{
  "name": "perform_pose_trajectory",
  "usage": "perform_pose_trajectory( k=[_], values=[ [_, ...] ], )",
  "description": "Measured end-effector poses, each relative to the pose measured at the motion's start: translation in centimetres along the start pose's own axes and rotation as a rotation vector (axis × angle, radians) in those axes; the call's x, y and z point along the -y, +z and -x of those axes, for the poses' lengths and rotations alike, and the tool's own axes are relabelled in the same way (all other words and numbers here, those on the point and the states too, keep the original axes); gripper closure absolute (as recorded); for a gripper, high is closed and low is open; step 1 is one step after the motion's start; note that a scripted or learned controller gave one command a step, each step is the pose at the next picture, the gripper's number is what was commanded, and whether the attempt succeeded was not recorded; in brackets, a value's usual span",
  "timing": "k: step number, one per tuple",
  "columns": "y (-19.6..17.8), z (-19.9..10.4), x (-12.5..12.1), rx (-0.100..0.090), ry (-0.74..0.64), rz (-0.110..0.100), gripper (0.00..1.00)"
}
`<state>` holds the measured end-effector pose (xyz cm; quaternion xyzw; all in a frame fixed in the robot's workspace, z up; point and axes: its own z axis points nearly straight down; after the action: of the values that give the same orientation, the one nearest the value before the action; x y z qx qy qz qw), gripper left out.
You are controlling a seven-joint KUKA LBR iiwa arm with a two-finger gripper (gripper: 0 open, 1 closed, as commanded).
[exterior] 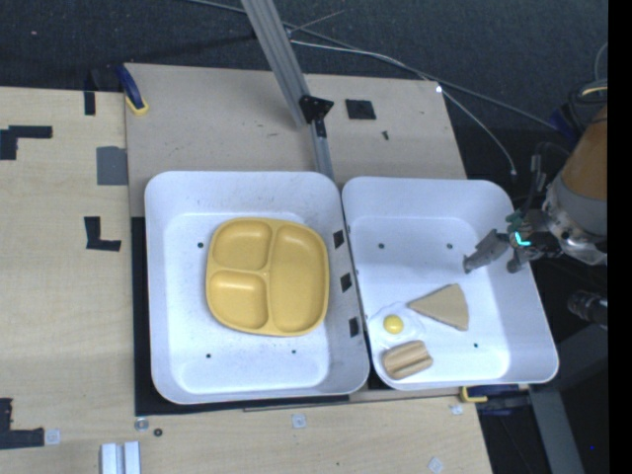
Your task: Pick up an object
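Count by kind:
- 2 white bins: left bin (pixel 168 265), right bin (pixel 513 304).
- 1 yellow divided plate (pixel 267 276) in left bin, 3 compartments.
- 3 food items in right bin: 1 tan wedge (pixel 443 307), 1 small yellow round pc (pixel 394 324), 1 tan bread-roll-like pc (pixel 407 357).
- 1 arm (pixel 585 181), 1 gripper (pixel 491 253).
- 1 grey pole (pixel 276 42) slanting in from top.
- 2 yellow-blue clamps on bench: 1 near top-left corner (pixel 133 92), 1 at front edge below right bin (pixel 486 393).
- Several black tape marks on bench, exact no. unclear.
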<state>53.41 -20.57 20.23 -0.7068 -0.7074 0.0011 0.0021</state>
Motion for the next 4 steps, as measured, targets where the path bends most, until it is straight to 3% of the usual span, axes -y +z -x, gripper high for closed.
perform_pose_trajectory(
  k=[1,2,3,4],
  values=[
    [-0.1,0.0,-0.1,0.001,0.0,0.003,0.0],
    [6.4,0.0,0.2,0.0,0.0,-0.003,0.0],
    [11.5,-0.1,0.1,0.003,0.0,0.007,0.0],
    [10.2,0.0,0.0,0.004,-0.001,0.007,1.0]
  ],
)
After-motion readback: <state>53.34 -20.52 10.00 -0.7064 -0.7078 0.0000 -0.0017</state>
